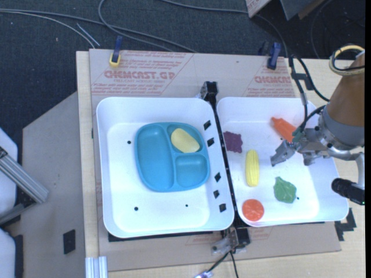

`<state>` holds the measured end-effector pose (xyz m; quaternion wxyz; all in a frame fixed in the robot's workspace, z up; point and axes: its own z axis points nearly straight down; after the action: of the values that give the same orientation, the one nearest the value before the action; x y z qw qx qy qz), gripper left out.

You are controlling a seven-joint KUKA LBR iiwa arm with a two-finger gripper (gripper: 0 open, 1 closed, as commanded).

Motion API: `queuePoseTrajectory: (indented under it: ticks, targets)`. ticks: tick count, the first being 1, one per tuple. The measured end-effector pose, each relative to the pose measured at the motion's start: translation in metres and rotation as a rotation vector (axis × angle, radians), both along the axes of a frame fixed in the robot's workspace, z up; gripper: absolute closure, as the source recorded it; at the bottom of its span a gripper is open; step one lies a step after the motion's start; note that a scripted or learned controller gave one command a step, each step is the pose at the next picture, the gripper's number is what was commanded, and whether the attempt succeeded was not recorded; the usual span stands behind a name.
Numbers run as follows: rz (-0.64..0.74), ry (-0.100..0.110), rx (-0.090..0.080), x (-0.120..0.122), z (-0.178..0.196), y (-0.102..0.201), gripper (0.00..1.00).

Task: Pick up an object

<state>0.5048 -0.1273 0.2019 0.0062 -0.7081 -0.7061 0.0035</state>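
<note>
The right bin holds several toy foods: an orange carrot at the back, a purple grape bunch, a yellow corn cob, a green leafy piece and a round orange-red fruit by the front rim. My gripper hangs over this bin, just in front of the carrot and behind the green piece. It is open, its fingers spread left and right, with nothing between them. The corn lies a short way to its left.
The left bin carries a blue divided plate with a yellow food piece in its back right compartment. A black divider strip runs between the bins. The arm's orange band rises at the right edge.
</note>
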Motion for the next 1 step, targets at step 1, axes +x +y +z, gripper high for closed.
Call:
queuePoseTrajectory:
  ticks: [1]
  targets:
    - [0.003,-0.012,-0.002,0.0028,0.0055,0.0002,0.0]
